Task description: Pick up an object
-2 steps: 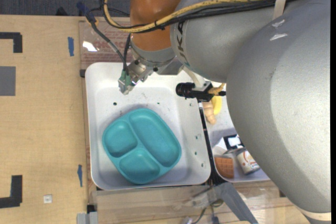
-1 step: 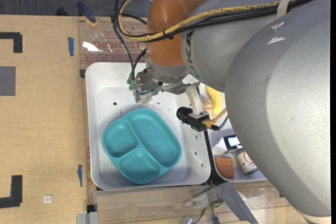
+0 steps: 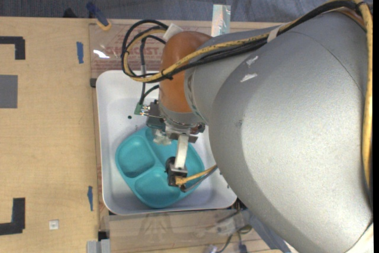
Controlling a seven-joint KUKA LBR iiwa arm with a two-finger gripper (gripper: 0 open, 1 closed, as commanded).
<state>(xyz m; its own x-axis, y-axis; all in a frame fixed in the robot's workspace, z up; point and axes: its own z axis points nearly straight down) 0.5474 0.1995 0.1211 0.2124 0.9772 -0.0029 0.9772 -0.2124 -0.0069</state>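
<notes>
A teal plate (image 3: 137, 164) with several compartments lies in the front part of a shallow white bin (image 3: 112, 98). My gripper (image 3: 161, 137) hangs below the orange wrist band, right over the plate's far edge. Whether it touches the plate cannot be made out from this angle. The arm's grey body hides the right side of the plate.
The big grey arm covers the right half of the view, and whatever lies under it is hidden. Black and yellow cables loop above the bin's far wall. A brown bench top (image 3: 47, 127) with black corner marks stretches to the left of the bin.
</notes>
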